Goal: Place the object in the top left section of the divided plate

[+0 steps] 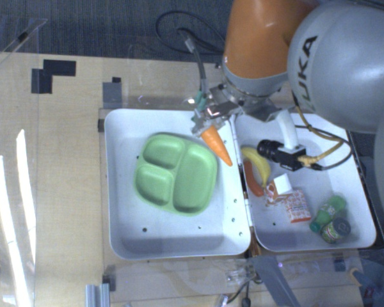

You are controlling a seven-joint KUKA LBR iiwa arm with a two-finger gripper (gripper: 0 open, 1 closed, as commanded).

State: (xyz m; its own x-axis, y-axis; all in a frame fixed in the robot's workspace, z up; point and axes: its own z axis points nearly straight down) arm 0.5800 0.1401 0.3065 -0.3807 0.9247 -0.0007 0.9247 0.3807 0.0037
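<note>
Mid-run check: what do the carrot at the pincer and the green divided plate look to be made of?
Carrot: probably moulded plastic, a toy; its orange is uniform and smooth, with a slight sheen. Green divided plate: likely plastic too, matte to satin; one flat colour, soft rounded dividers, a faint highlight along the rim. Neither can be confirmed by look alone.

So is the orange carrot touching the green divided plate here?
Apart. The camera view shows the orange carrot held at its top by the gripper, with a strip of white bin between its tip and the green divided plate.
</note>
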